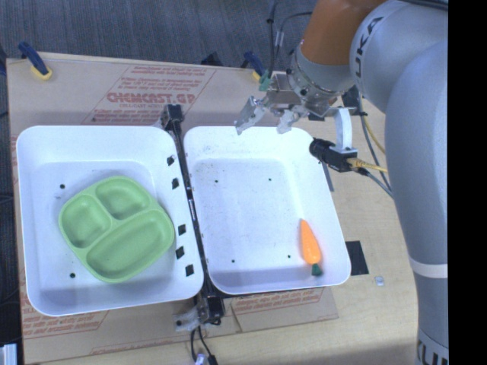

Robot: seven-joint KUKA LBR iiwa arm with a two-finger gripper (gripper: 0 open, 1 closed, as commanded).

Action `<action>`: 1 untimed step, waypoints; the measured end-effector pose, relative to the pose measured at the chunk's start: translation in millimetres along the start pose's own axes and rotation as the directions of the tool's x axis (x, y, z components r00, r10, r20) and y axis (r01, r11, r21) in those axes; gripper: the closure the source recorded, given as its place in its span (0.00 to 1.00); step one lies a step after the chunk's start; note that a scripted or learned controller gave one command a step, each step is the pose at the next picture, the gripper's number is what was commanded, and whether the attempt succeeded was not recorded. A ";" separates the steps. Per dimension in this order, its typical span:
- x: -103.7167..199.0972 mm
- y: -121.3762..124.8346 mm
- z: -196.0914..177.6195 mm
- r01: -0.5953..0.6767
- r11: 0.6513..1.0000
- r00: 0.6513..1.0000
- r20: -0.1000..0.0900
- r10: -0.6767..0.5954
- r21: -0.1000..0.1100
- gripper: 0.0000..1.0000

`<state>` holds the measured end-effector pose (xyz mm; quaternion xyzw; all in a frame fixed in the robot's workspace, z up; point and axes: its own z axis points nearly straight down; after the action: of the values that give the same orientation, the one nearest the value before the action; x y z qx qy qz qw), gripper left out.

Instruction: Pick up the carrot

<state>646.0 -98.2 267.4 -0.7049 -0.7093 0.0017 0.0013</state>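
Camera view, from above at a slant. Two shallow white bins sit side by side on a sheet of cardboard (152, 82) printed with red lettering, which covers most of the bench. The left bin (34, 147) holds a green divided plate (116, 228) with three compartments, lying toward the bin's near left part. The right bin (251, 139) holds the carrot (309, 243), an orange toy piece with a small dark green tip, lying near the bin's near right corner, close against the right wall, its green end pointing toward the near edge. The rest of that bin's floor shows only small dark dots and faint scuffing.

The arm (411, 90) enters from the right; its grey body is cut off by the frame at the top and bottom right, and the orange band sits at the top of the frame above the wrist. The gripper (266, 119) hangs over the far edge of the right bin, well apart from the carrot. Its two pale fingers (247, 117) stand spread with a gap between them and nothing held there. Cables loop behind the wrist, and a black fitting (332, 155) sits at the bin's far right corner; what it is cannot be told.

Black clips (174, 115) join the bins along their shared wall. Blue clamps (36, 59) hold the cardboard at the far edge.
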 end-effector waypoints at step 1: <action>-73.8 -42.1 7.6 -0.001 1.000 1.000 0.001 0.001 0.001 0.00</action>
<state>604.3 -172.3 260.0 -0.7054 -0.7088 0.0023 0.0011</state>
